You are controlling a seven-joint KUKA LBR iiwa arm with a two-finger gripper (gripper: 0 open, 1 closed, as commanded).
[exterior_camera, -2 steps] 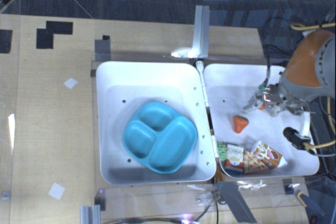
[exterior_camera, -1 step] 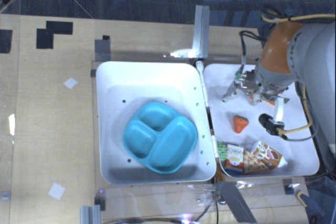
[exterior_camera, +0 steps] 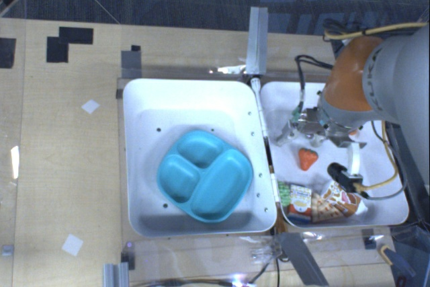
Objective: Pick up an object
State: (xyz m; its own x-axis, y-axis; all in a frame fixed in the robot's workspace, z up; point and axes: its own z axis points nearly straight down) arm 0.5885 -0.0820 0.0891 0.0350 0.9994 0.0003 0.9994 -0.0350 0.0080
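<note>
Orange tapered toy (exterior_camera: 308,158) points its narrow end nearward, just beside the gripper (exterior_camera: 313,136); open or closed, I cannot tell.

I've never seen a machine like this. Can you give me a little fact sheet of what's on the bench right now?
Left bin: one blue divided plate
Right bin: small orange-red item, small packet, larger snack bag, both at the near wall
Arm: reaching over the right bin
Tool: poised just past the orange-red item, nothing seen in it
Pick-up: not yet done
</note>
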